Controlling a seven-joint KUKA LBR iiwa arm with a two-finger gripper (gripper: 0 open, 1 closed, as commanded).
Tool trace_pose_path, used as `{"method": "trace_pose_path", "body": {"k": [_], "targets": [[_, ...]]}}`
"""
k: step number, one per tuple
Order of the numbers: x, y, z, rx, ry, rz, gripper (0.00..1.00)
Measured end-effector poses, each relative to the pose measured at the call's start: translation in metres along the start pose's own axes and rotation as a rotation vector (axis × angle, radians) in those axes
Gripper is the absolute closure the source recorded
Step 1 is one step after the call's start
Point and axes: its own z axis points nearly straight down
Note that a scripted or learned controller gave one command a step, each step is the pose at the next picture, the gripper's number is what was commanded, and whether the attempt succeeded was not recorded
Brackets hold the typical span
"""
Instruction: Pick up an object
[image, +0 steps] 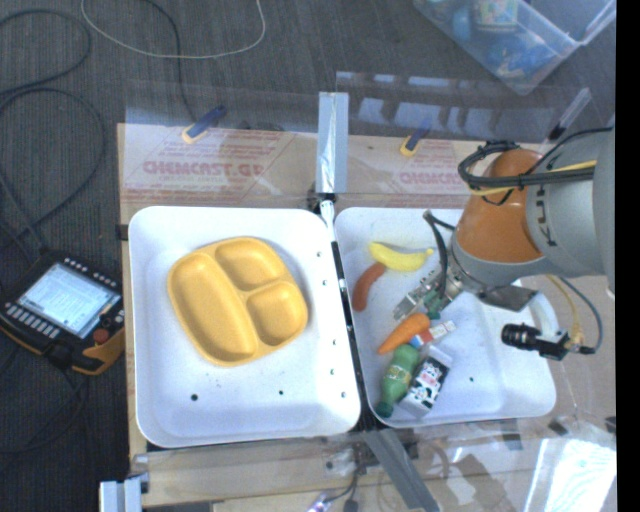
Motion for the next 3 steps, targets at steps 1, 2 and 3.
{"method": "trace_pose_path", "body": {"k": [1, 2, 3], "targets": [[-0.040, 0.026, 0.011, 0.005, 0.010, 0.108, 1.00], [0.003, 0.102, -0.081, 0.018, 0.014, 0.256, 1.00], [0.002, 0.101, -0.081, 0.020, 0.013, 0.257, 0.00]]}}
